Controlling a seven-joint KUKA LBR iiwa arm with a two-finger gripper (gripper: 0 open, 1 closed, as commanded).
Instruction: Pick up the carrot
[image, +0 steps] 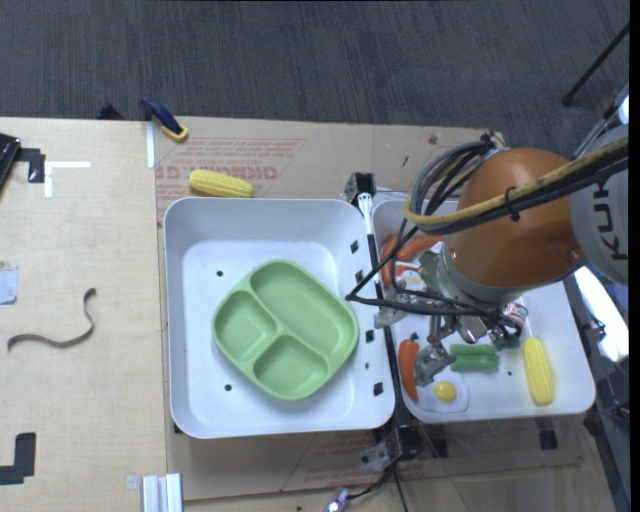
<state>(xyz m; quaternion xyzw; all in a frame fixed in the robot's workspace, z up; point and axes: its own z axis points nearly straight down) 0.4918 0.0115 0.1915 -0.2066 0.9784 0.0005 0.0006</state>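
The arm (orange band uppermost) reaches in from the right, its hand (437, 362) pointing down.

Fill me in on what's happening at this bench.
A grey arm with an orange band reaches into the right bin, its gripper low over the toy food there. An orange carrot lies by the bin's left wall beside the gripper, not visibly held. A fried egg, a green vegetable and a corn cob lie nearby. The left bin holds a green divided plate; another corn cob lies outside on the cardboard.
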